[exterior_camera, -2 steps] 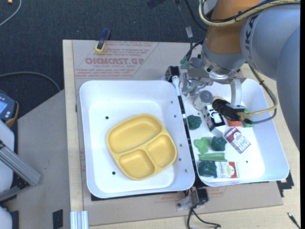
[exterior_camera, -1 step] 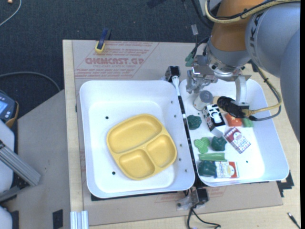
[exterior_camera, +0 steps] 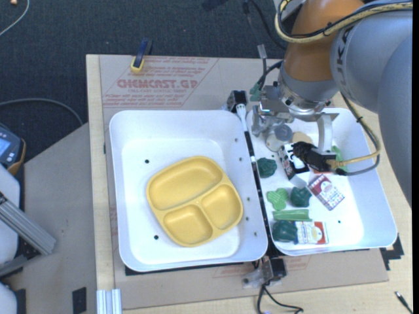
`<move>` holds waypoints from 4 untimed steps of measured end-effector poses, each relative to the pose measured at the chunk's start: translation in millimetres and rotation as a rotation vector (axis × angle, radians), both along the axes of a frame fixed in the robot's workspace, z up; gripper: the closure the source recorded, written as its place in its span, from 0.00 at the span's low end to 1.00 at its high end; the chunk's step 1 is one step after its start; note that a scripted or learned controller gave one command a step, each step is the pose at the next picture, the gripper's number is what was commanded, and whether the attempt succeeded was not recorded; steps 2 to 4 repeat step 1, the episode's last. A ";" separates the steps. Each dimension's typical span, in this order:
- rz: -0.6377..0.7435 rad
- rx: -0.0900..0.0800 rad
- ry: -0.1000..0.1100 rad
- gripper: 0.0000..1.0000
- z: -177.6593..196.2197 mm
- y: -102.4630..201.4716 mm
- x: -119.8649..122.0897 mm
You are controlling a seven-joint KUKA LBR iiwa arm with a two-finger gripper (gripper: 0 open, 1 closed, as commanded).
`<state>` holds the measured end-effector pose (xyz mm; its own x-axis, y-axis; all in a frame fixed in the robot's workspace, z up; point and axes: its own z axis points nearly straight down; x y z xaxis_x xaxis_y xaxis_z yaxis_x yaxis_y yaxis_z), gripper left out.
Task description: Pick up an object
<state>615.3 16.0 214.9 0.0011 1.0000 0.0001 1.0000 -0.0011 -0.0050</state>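
robot lab | arm (exterior_camera: 366,38) over bins (exterior_camera: 124,175) (cables trailing) | board-topped bench (exterior_camera: 105,97)

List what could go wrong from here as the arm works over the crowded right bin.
The green toys, red-and-white card and box lie packed together, so the gripper might nudge neighbours or close on two at once. It also hangs near the bin wall, risking a scrape.

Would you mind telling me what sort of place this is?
Most likely a robotics lab test bench: a grey and orange robot arm reaches over two white bins, a yellow divided tray and small toys lie inside, and cables trail nearby.
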 end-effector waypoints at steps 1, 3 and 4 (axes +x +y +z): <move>0.001 -0.001 -0.006 1.00 -0.2 1.5 6.4; 0.001 -0.001 -0.006 1.00 -0.2 1.5 6.4; 0.001 -0.001 -0.006 1.00 -0.2 1.5 6.4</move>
